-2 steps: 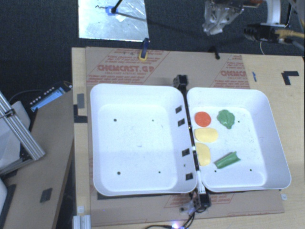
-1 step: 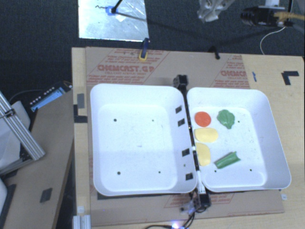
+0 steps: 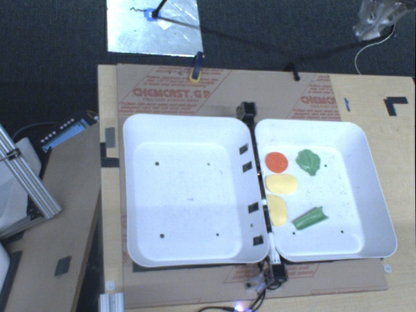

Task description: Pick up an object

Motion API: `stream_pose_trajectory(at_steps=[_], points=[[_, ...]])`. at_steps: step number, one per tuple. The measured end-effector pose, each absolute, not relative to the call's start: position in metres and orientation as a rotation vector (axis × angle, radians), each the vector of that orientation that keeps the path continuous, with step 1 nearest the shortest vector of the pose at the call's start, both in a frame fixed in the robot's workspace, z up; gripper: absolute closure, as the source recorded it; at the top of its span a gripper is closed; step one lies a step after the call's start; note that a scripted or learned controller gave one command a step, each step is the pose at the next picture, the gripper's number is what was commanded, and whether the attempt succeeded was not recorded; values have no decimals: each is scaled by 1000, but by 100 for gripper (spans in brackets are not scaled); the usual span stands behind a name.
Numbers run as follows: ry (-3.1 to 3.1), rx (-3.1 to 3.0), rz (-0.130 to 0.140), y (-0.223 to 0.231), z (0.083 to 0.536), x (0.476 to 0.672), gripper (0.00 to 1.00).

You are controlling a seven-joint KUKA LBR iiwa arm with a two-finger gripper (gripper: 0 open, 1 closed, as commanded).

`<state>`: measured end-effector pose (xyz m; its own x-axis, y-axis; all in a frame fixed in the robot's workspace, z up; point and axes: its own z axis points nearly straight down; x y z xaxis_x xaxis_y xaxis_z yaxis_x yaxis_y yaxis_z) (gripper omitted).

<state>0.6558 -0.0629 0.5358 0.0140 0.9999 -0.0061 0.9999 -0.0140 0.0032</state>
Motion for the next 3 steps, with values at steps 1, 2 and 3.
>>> stream_pose_trajectory(at_steps=[1, 2, 3], points=[[2204, 2231, -6, -201, 534, 662, 100], [2232, 2231, -12, -170, 307, 615, 100], [2227, 2205, 12, -119, 363, 672, 100]])
